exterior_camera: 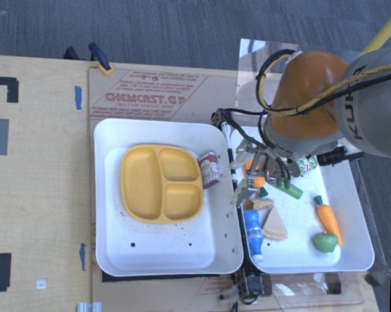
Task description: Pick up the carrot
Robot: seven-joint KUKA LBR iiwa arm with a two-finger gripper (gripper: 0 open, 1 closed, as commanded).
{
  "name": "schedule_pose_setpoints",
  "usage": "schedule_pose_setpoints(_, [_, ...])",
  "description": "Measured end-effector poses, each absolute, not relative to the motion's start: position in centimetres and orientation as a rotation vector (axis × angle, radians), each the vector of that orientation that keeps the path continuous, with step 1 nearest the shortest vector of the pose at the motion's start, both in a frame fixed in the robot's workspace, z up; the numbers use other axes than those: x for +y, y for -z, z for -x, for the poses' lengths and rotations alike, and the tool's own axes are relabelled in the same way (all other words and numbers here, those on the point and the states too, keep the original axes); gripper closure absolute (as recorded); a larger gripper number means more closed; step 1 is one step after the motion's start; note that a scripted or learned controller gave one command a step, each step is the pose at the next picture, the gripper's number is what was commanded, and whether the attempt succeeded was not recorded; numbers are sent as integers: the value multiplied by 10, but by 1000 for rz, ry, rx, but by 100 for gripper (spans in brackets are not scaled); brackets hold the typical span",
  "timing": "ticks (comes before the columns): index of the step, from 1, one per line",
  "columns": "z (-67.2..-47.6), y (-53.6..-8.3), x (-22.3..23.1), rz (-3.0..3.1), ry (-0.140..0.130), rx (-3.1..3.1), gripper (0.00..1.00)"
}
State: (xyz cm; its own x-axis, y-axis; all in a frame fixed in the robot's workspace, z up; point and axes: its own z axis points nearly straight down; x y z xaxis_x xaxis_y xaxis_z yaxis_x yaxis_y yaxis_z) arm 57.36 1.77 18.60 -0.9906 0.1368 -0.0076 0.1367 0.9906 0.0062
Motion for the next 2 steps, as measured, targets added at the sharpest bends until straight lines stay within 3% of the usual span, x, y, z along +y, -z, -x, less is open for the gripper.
schedule_pose_setpoints(1, [-576, -186, -48, -145, 3, 3129, 0])
schedule_pose_setpoints(2, [-592, -117, -92, -566, 0, 3089, 0])
